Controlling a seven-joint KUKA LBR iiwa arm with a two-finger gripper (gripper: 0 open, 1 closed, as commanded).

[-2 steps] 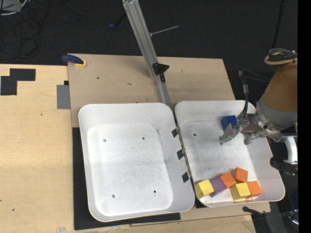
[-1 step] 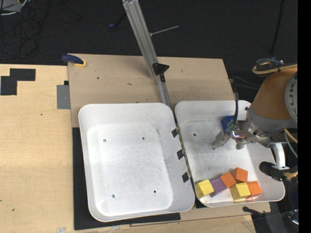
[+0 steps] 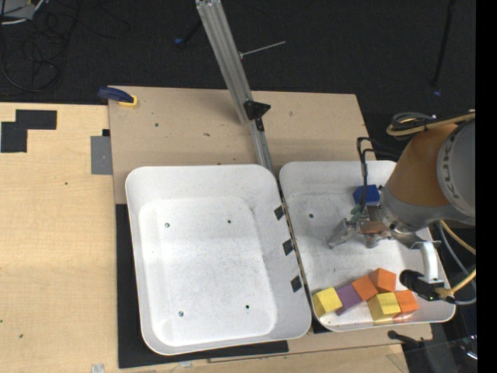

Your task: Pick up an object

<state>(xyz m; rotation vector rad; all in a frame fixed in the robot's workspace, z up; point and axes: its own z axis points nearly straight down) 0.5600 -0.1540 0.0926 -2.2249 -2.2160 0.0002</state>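
Two white bins sit side by side on my bench point(image 3: 233, 127): the left bin point(image 3: 147, 185) and the right bin point(image 3: 326, 179), their rims touching along the middle, where three small black clips mark the seam.

Six blocks are gathered in the near corner of the right bin, as best I can count them. Two are yellow: one yellow block point(image 3: 327, 300) at the left end of the cluster, another yellow block point(image 3: 384, 306) further right. Three are orange: an orange block point(image 3: 364, 288) in the middle, an orange block point(image 3: 385, 278) just behind it, and an orange block point(image 3: 406, 301) at the right end against the bin's wall. One purple block point(image 3: 349, 298) lies between the left yellow one and the middle orange one, touching both. They are packed so tightly that I cannot tell exactly where some faces meet.

One blue block point(image 3: 368, 195) sits apart from the cluster, further back in the same bin, right at my wrist.

My tool point(image 3: 359, 231) reaches in from the right and is low over the right bin's floor, behind the cluster and just in front of the blue block. One finger point(image 3: 339, 235) splays out to the left, so the tool looks spread wide, with nothing between its fingers.
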